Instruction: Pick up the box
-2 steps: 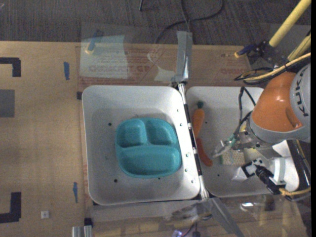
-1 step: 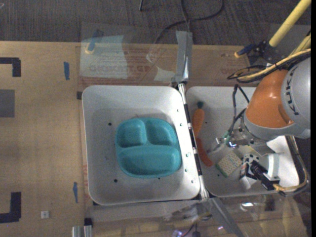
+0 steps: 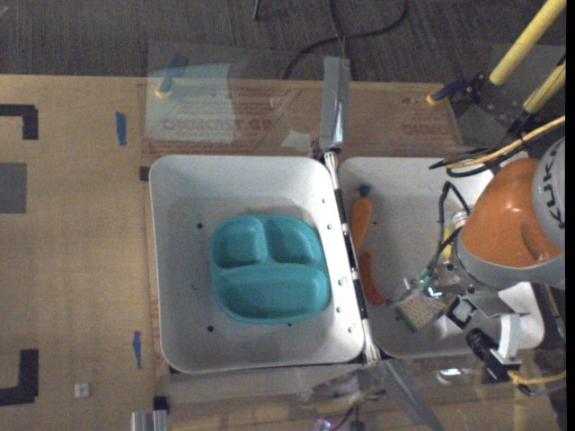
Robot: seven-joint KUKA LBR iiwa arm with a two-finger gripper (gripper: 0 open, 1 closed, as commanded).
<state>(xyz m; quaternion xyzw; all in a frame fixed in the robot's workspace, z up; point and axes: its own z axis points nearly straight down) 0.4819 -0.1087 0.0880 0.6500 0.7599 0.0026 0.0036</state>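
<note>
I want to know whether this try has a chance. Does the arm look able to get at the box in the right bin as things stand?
Probably yes. The box lies low in the right bin, right beside the arm's wrist, with nothing on top of it. The carrots lie apart along the bin's left wall.

It was a robotics lab: a taped-up cardboard-topped bench, loose cables on carpet, and the arm.

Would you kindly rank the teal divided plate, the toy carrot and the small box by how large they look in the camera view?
Largest to smallest:
1. Teal divided plate, in the left bin.
2. Toy carrot, by the right bin's left wall.
3. Small box, under the arm's wrist. It is partly hidden, so its full size is unsure, though it looks smaller than the carrot.
</note>
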